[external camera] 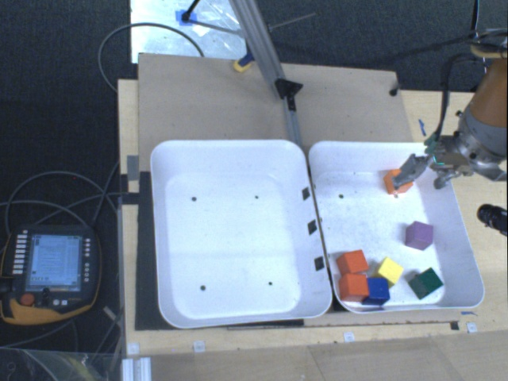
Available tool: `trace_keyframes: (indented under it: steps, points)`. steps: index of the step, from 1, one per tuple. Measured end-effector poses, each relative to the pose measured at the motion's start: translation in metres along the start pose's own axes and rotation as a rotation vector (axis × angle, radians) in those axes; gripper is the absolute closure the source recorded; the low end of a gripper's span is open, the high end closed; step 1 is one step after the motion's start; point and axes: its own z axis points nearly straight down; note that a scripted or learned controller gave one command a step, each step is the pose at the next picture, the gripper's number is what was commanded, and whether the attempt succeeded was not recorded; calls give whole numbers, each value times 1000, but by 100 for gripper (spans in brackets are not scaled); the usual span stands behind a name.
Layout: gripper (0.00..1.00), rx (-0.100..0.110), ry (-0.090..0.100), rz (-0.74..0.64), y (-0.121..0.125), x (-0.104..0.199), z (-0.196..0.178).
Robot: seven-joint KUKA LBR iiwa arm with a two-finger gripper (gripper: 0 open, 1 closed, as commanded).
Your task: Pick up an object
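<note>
1. Nearest me, along the lower edge of the right bin (pixel 468 288), sits a cluster: two orange cubes (pixel 353 274) stacked or touching, a blue block (pixel 379 290) just beside them, a yellow cube (pixel 390 271) and, a little apart to the right, a dark green block (pixel 426 282).
2. A purple cube (pixel 419 234) stands alone above that cluster, mid-right of the same bin.
3. The left bin (pixel 230 153) lies to the left, with only small dark dots on its floor.
4. At far left of the frame, off the tabletop (pixel 214 101), the teach pendant (pixel 49 275) lies on the dark floor; its screen is lit but I cannot read any writing, and I see no legible labels or brands anywhere.
5. Farther up, in the upper right of the right bin, lies the orange block (pixel 394 181) I take as the target. The end effector (pixel 424 170) is right at it, reaching in from the right, and the block lies at its left fingertip, touching or nearly so.
6. I read the fingers as spread apart, one toward the block and one lower right; the block is not between them, so nothing is gripped.
7. My judgement: the coming move turns on shifting the end effector slightly left so the block sits inside the gap. The block looks roughly cubic, so I see no long axis to align with.
</note>
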Motion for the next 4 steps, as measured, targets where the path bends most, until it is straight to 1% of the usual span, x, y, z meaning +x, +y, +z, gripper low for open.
trace_keyframes:
  steps: [1,2,4]
  points:
    - [0,0,0,1,0,0,0]
    - [0,3,0,2,7,1,44]
    - [0,3,0,2,12,2,127]
